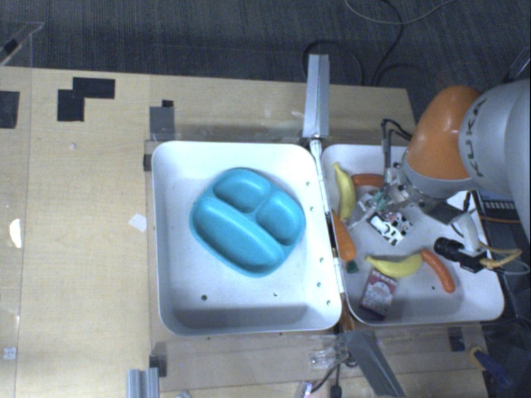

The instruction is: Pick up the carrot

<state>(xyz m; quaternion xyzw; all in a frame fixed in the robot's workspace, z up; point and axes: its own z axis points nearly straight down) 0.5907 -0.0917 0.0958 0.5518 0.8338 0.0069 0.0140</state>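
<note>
The end effector (383, 215), grip state indiscernible, is poised in the right bin (489, 305), so the carrot (343, 240) must next be approached leftward.

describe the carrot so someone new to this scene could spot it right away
Look in the right-hand white bin, along its left wall beside the divider. The carrot lies there, just below the upright banana and left of the gripper. It is orange, tapered, with a dark green end, unlike the yellow bananas and the redder sausage-like pieces nearby.
</note>
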